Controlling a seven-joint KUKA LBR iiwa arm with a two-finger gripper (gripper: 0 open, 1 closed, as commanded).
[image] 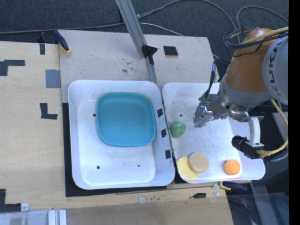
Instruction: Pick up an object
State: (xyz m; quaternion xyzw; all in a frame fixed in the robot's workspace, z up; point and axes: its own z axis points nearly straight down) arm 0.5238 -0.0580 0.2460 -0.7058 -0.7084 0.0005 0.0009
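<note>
- Bench (28,139): pale wood-toned top with dark tape marks, carrying two shallow white bins side by side.
- Left bin (79,125): white, speckled, holding one item.
- Blue plate (125,119): square with rounded corners, lying flat in the middle of the left bin.
- Right bin (187,95): white, speckled, holding four small items.
- Arm (255,74): grey with an orange band, reaching in from the right over the right bin.
- Pincer (200,118): metal, hanging above the middle of the right bin, tips pointing down and to the left. Whether its tips stand apart or together cannot be told from here; nothing is seen between them.
- Green ball (177,129): small and round, near the left wall of the right bin, just beside the pincer tips on their lower left, not touching them.
- Tan disc (198,162): round, resting on a yellow piece, at the near edge of the right bin, below the pincer and apart from it.
- Yellow piece (183,170): flat, partly under the tan disc, in the near left corner of the right bin.
- Orange ball (232,167): small, near the near right corner of the right bin, well apart from the pincer.
</note>
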